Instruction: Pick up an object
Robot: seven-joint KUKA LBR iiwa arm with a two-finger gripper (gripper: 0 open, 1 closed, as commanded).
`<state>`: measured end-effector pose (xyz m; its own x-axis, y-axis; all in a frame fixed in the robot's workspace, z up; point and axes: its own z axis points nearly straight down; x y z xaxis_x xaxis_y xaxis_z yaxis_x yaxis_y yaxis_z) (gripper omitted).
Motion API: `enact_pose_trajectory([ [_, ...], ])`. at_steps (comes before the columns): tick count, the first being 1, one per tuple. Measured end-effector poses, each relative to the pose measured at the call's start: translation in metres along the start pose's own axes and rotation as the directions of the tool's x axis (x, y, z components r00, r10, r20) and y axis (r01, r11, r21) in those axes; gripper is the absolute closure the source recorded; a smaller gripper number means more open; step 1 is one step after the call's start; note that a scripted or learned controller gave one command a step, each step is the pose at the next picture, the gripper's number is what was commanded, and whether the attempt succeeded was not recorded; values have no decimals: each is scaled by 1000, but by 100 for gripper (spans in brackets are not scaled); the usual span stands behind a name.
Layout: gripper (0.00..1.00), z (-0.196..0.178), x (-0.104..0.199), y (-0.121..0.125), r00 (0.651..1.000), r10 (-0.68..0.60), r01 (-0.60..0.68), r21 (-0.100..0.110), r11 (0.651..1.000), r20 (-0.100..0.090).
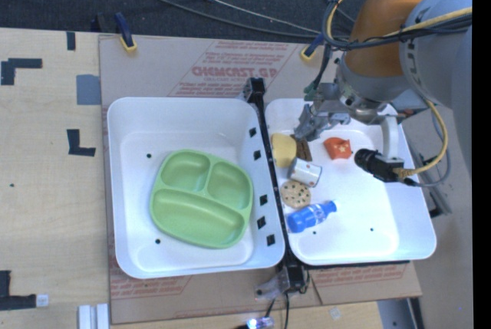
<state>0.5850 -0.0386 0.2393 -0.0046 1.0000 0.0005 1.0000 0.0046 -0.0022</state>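
Green divided tray (202, 198) lies in left bin (123, 166).

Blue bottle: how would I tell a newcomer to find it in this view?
Look at the right-hand white bin, the one the arm reaches over. Along its left wall sits a column of small items; the blue bottle is the lowest, lying on its side just below the round cookie. It is the only blue thing there.

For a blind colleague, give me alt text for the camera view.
The arm's pincer hangs over the right bin, above a yellow block, red toy, cookie and blue bottle. The left bin holds a green divided plate.
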Motion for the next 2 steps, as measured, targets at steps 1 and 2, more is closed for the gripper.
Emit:
enact_pose_trajectory([
  [1, 100, 13, 49, -19, 1000, -1, 1, 2, 1000, -1],
  [2, 100, 19, 111, -33, 1000, -3, 3, 1, 1000, -1],
])
